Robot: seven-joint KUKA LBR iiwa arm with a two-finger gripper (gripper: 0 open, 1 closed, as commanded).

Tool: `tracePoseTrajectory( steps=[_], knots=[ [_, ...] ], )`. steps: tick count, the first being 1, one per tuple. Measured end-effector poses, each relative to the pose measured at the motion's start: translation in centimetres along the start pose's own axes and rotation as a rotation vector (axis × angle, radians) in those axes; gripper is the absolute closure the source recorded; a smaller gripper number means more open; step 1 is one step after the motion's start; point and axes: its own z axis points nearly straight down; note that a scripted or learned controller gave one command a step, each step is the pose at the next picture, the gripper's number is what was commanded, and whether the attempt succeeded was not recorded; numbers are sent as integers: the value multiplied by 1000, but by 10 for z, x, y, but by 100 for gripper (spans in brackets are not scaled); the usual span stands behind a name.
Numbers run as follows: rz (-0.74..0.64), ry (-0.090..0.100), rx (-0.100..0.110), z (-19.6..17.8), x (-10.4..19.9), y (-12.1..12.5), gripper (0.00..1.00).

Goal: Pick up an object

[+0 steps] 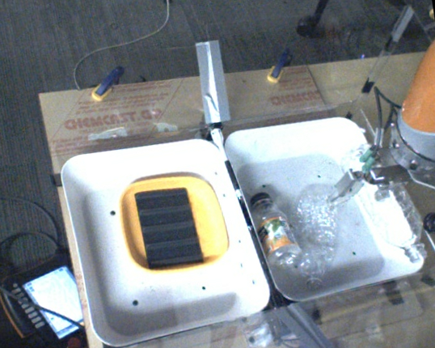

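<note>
Reaching into the right bin (341,129), the gripper (349,186) hangs beside a crumpled clear bottle (315,212); whether its jaws are apart I cannot tell. Slick, springy plastic may slip free, or nudge the small bottle (273,231) nearby.

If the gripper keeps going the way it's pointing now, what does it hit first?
The gripper points down-left across the right bin. It would probably meet the crumpled clear plastic first, ahead of the small bottle, though depth is unclear.

Smooth white plastic bins (108,309), clear crinkled plastic bottle (311,220), glossy yellow tray (211,211) with matt black ridged insert (167,228), brown wooden counter (142,111)
</note>
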Motion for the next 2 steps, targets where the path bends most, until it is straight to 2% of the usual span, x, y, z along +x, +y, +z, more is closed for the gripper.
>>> tracePoseTrajectory(
  steps=[1,2],
  knots=[
    [-122,-1,-3,-63,-24,1,0],
    [-111,0,0,45,44,33,0]
  ],
)
